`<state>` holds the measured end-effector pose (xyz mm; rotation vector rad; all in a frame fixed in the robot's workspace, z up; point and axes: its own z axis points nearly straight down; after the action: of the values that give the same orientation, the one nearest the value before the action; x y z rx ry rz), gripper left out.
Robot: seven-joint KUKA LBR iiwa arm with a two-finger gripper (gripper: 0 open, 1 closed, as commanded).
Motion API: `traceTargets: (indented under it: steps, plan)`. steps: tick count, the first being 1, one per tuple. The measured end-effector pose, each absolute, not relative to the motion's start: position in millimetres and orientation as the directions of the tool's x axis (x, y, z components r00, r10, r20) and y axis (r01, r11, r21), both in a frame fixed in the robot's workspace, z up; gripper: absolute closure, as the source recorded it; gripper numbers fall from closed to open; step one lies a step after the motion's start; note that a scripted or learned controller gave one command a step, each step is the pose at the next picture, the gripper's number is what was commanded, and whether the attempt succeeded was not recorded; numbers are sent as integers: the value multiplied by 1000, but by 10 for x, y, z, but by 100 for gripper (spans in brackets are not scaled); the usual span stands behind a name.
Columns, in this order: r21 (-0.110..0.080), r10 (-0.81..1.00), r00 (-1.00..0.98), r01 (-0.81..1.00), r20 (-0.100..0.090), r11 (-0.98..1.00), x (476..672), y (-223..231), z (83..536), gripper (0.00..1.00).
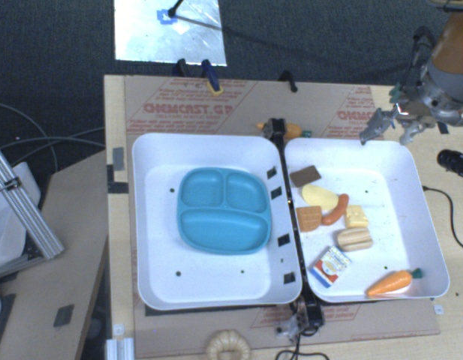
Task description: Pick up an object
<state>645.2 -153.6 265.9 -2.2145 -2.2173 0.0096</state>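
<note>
Two bins are seen side by side; the left bin (152, 201) bears a blue divided plate (223, 210). The toy foods, among them a carrot (391, 282), a sausage (335, 209) and a bread piece (354, 238), are left lying in the right bin (419, 201). The gripper (392, 124) is held spread and empty above that bin's far right corner. Nothing is lifted yet; descent, closure and lift are judged outstanding.

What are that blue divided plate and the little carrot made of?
The blue plate looks like moulded plastic: even colour, soft sheen, rounded compartments. The carrot seems toy plastic or rubber, judging by its smooth, uniform orange surface, though the view is too small to be sure.
</note>
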Motion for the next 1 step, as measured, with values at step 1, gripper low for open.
traceTargets:
  steps: [1]
  plan:
    - [3, 1000, -3, 1000, -1, 3, 6471, -1533, 2738, 0]
